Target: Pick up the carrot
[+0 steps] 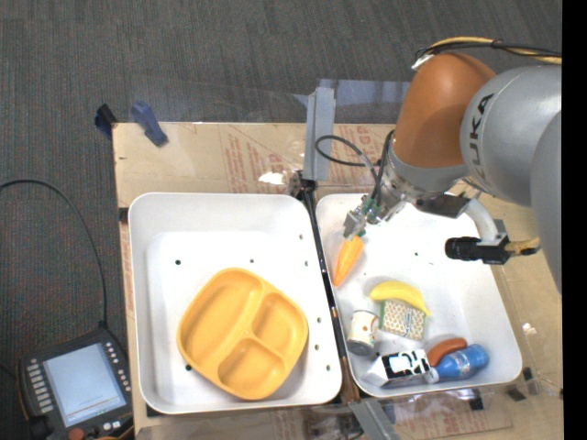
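The carrot [348, 259] is orange and tapered. It lies near the left wall of the right bin [477, 291], with its thick end pointing up the view and its tip pointing down. My gripper [355, 226] comes in from the right under the orange wrist band, and its tip sits right at the carrot's thick upper end. The tip and the carrot's end meet or nearly meet in the view. I cannot make out whether the carrot is gripped.
The left bin [156, 218] holds a yellow divided plate [243, 333]. In the right bin, below the carrot, lie a yellow banana [397, 292], a patterned packet [404, 319], a small cup [364, 331], a red sausage [447, 347], a blue bottle [463, 363] and a black-and-white item [404, 367].
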Motion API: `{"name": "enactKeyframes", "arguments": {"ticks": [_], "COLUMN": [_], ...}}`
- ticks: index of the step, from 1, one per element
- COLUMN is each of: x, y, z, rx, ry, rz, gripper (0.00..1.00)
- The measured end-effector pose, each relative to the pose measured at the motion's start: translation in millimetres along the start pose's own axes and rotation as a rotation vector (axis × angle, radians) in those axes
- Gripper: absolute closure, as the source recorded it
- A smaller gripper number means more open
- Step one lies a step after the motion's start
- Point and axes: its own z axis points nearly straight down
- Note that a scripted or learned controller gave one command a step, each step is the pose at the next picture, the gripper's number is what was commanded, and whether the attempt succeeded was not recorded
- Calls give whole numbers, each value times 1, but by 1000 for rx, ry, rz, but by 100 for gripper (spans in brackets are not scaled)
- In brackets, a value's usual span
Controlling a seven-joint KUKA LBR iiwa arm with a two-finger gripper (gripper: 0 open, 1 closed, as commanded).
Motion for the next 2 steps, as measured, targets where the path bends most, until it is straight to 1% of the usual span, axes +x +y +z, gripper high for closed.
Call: {"name": "enactKeyframes", "arguments": {"ticks": [1,2], "x": [-5,-5], "y": [-46,-46], "z": [1,1], "rx": [1,1], "ry": [2,2], "rz": [-270,-269], "gripper": [100,0]}}
